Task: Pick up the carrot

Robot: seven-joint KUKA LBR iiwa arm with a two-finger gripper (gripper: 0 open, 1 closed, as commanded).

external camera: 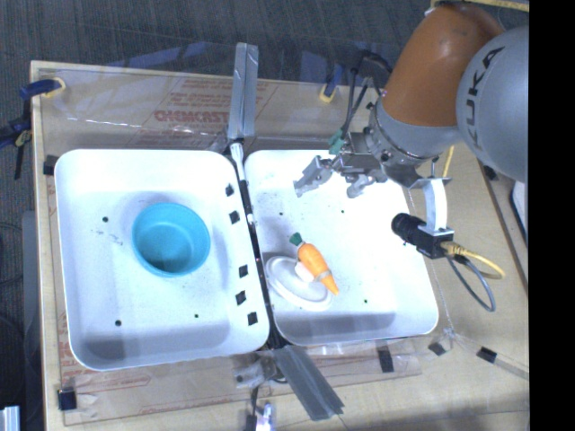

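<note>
You have the carrot (pixel 314 264) lying in the right bin (pixel 395 285), near its front-left corner, resting across a small white dish (pixel 292 283). The gripper (pixel 334 176) hangs over that bin's back edge, well apart from the carrot, its 2 fingers spread and grasping nothing. A blue bowl (pixel 171 238) sits mid-left bin (pixel 90 312)

Down on the pale wooden surface (pixel 503 330), two shallow white bins sit side by side, edges meeting at the middle: the left bin (pixel 90 330) and the right bin (pixel 404 303). A clear printed sheet (pixel 180 106) lies under them, and blue clamps (pixel 40 86) grip the far-left corner.
</note>
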